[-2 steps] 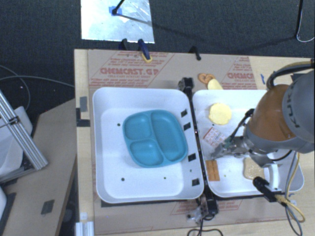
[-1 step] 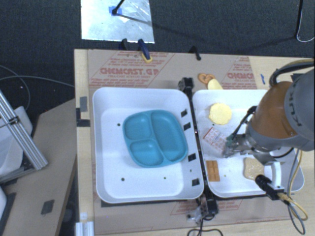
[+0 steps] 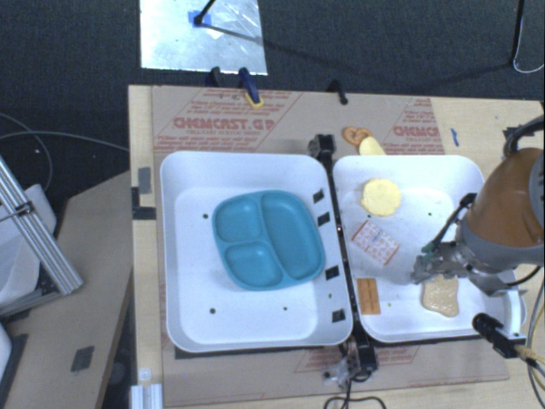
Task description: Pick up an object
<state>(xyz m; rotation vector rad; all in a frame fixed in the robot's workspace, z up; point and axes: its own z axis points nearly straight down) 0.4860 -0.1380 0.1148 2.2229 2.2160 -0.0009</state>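
Arm: it reaches in from the right, the orange band above the wrist bulking over the right bin (image 3: 477, 170), with the pincer (image 3: 433, 265) low over that bin's floor.
Pincer state: cannot tell; the wrist body covers it from this high slant, so whether it has anything is an open question.
Nearest candidate: the tan flat piece (image 3: 441, 296) lies on the bin floor just beside and below the pincer, looking like the likely target, and it appears to rest on the floor, not lifted.
Other candidates: a yellow round piece (image 3: 381, 197) sits toward the far end of the right bin; a red-and-white checked packet (image 3: 375, 241) lies mid-bin; an orange strip (image 3: 368, 296) lies close to the divider between the bins.
Left bin: the left bin (image 3: 183, 228) carries a blue compartment tray (image 3: 266, 238), well apart from the action.
Risk one: the tan flat piece is thin and hugs the floor, so a descent that lands off-centre could skid over it or merely nudge it aside.
Risk two: it lies near the bin's front right corner, and a push could drive it against the wall where a grip gets harder.
Risk three: a lift with nothing caught would look fine from the arm's side, so the grasp needs checking.
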